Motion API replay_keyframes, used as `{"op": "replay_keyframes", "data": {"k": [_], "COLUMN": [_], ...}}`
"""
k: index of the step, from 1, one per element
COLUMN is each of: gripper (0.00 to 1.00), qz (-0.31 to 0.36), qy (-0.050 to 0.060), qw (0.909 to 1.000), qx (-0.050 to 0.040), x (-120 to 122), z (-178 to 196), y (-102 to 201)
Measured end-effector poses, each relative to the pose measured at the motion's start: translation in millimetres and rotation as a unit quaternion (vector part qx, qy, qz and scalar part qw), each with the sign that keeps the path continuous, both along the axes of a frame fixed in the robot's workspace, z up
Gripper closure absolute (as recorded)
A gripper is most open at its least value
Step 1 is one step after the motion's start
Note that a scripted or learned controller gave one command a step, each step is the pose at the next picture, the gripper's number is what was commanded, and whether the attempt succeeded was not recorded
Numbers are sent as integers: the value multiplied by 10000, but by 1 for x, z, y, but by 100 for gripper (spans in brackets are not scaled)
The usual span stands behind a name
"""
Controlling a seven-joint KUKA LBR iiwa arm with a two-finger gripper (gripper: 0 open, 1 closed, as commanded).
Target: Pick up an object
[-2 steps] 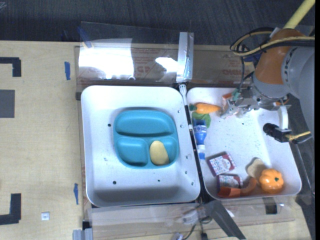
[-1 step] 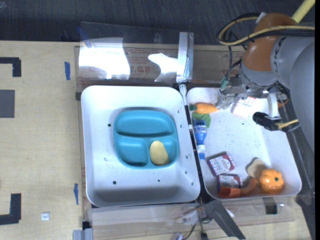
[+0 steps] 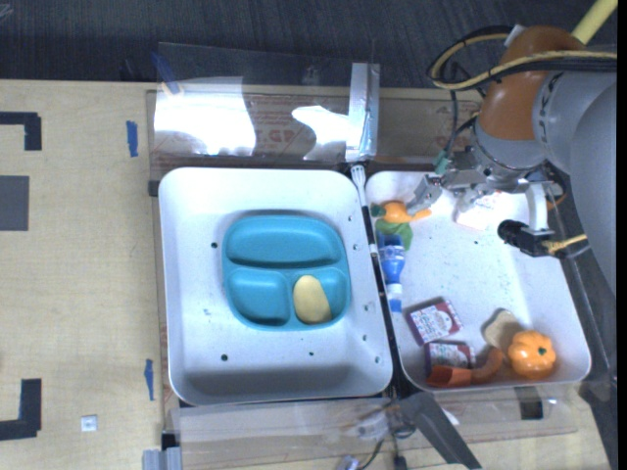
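While the pincer point(image 3: 438, 179) is held low at the right bin's point(image 3: 509, 262) far left corner, its state cannot be told. A carrot toy point(image 3: 396, 213) is seen just beside it, against the divider wall. A miss or a wall strike is judged likely, being caused by that crowding. Its long axis appears to run across the bin, leafy end toward the wall.

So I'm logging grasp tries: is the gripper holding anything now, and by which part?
Cannot be told. The gripper sits at the right bin's top left corner, just beside an orange-and-green toy, with nothing visibly between its fingers.
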State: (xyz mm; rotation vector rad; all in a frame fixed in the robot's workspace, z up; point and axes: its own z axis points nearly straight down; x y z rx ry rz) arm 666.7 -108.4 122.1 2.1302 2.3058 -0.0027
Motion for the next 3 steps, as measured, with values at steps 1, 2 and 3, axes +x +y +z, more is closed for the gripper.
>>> {"op": "replay_keyframes", "data": {"k": [1,2,3], "gripper": [0,0,0], "qz": [411,-108,-33], "qy": [-124,-41,-89], "qw": [9991,9999,10000], "qx": [-50,-7,1], "x": [8,2,-42], "z": [-14,-19,-28], "y": [-1,-28,-50]}}
